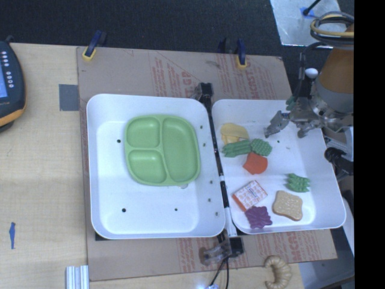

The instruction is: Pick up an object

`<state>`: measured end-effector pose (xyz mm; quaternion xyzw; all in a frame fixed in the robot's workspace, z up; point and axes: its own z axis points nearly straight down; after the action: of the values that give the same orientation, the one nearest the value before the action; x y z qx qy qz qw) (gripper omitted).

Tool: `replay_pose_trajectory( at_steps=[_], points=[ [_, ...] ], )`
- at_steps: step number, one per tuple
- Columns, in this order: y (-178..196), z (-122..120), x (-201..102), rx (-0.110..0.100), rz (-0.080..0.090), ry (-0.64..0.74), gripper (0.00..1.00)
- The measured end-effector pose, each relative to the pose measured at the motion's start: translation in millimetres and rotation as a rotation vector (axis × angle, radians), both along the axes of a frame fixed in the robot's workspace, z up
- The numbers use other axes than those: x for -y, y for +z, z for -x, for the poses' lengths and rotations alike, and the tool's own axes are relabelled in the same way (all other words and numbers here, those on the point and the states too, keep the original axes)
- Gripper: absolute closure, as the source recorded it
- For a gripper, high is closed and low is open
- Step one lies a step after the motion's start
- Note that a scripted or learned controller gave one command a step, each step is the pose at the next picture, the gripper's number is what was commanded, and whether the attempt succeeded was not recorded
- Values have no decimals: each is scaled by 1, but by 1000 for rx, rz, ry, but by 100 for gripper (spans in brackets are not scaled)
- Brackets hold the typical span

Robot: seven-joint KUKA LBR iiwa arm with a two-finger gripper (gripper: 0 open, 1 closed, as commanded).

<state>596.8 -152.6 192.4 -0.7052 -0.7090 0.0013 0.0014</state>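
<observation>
Beside smooth white bin (337, 221), bumpy purple cluster (258, 217), speckled toast slice (287, 205).

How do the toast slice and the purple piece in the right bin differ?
Colour: the toast slice is tan with a paler face; the purple piece is solid dark purple. Outline: the toast has a smooth, rounded bread shape, the purple piece a lumpy, lobed edge. Place: the toast lies nearer the bin's right wall, the purple piece nearer the divider, beside the red-and-white packet. Both lie flat along the right bin's near edge, apart from the gripper.
</observation>
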Motion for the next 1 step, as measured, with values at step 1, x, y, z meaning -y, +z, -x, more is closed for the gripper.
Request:
replay_pose_trajectory(
  at_steps=[1],
  points=[
    [-98,27,-35,-11,-3,3,0]
  ],
)
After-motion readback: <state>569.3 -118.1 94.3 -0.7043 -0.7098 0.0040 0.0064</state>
